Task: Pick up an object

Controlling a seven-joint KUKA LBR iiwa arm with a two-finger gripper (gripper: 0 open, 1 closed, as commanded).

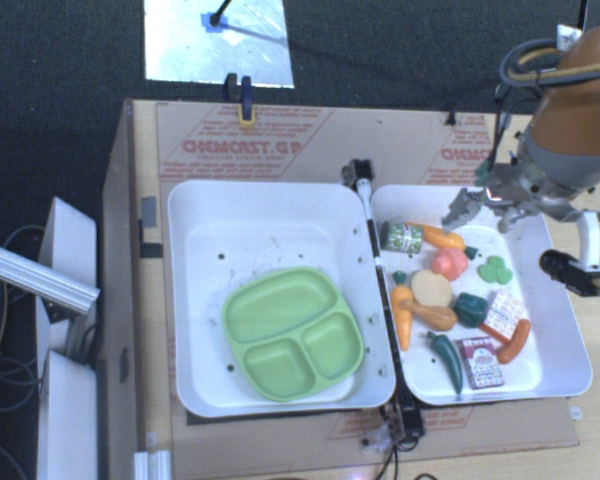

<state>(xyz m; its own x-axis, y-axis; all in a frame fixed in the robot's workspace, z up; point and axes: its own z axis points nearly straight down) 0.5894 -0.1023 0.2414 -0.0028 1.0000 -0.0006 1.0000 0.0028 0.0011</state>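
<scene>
Camera view: grey two-finger gripper [487, 211] hovering over right white bin's [565, 373] far edge, fingers spread apart, gripping nothing. Small green-labelled can [402, 237] lying just left, orange plastic carrot [443, 237] touching it.

Tray [292, 333] in left bin [195, 268]; toys [450, 308] in right bin [560, 353].
</scene>
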